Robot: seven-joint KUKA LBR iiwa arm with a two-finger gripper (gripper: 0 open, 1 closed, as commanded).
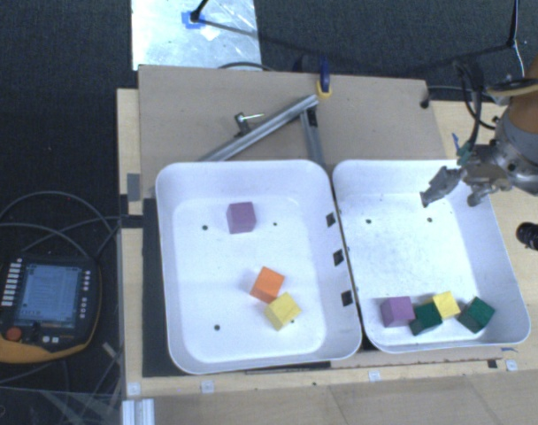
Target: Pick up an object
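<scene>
The camera view shows the gripper [455, 187] with spread, empty jaws over the right bin's [490, 228] far edge, so it must next drop toward a block.

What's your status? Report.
Gripper open above right bin, holding nothing. Four blocks along its near wall, three in left bin. Nothing in the way.

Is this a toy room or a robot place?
Probably a robot lab: a grey arm's gripper hangs above two shallow white bins of small coloured blocks, and an orange-edged control handset lies nearby.
</scene>
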